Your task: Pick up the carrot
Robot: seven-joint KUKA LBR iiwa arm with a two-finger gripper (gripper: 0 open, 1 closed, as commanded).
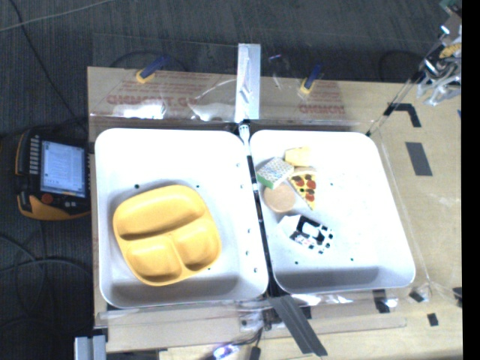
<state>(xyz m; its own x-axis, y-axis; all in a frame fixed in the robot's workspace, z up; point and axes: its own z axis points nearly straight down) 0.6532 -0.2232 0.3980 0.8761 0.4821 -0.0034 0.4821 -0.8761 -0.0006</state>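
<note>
Yellow tray (166,233) fills left bin (112,156); you cannot pick out a carrot among right-bin food (289,178). Search first; claw state unknowable.

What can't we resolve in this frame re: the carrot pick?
- Carrot: camera view, too small to single out within the food cluster at the right bin's upper left; the pieces overlap.
- Black-and-white item in the right bin: too blurred to identify.
- Yellow tray in the left bin: the low far corners of its compartments are hidden by its own walls.
</note>
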